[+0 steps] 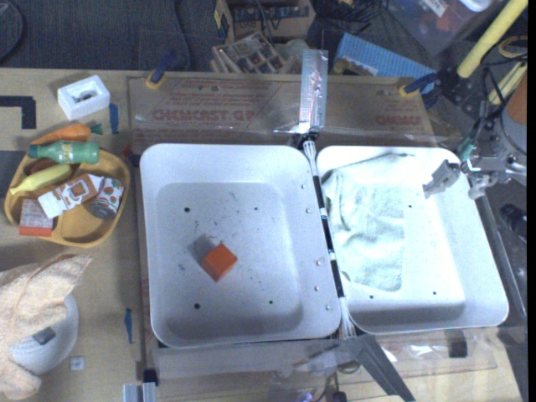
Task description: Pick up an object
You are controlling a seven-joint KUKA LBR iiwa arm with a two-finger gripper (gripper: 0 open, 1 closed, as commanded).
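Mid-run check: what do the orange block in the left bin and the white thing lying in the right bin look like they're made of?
Orange block: looks rigid, matte, maybe wood, foam or plastic; flat faces, crisp edges, no shine.
White thing: likely soft terry-like cloth; rumpled folds and a nubby surface.
Both bins, e.g. left bin: seemingly smooth moulded plastic, with rounded corners and a soft sheen.

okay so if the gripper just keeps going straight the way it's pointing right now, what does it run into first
The gripper sits at the right bin's far right edge, pointing left and downward. Continuing on, it would most likely meet the white cloth lying in that bin first, though one slanted view leaves its height uncertain.
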